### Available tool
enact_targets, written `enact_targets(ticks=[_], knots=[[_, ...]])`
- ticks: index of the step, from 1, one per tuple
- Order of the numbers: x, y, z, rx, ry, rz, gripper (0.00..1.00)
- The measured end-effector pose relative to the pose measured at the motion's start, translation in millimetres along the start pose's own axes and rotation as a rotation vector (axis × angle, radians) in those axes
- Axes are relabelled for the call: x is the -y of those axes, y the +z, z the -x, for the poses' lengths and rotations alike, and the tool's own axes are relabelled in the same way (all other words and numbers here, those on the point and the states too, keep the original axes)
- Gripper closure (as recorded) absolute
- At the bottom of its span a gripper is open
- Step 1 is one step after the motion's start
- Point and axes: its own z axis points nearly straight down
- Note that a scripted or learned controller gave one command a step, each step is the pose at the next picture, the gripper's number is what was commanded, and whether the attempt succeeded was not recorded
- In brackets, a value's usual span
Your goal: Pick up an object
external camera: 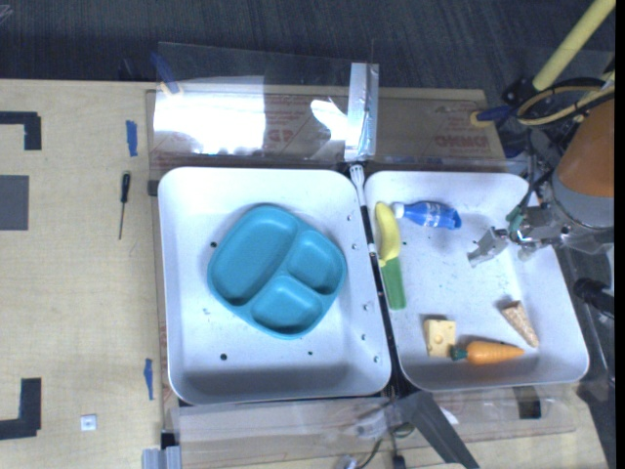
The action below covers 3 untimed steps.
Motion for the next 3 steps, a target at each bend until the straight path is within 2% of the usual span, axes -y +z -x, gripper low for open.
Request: enact_targets(ticks=[1, 2, 3], knots=[[30.8, 47.1, 17.8, -0.011, 0.034, 0.011, 0.0], [31.5, 40.6, 20.7, -0.006, 0.038, 0.01, 1.0], [31.0, 41.4, 17.4, -0.012, 0.034, 0.006, 0.0]])
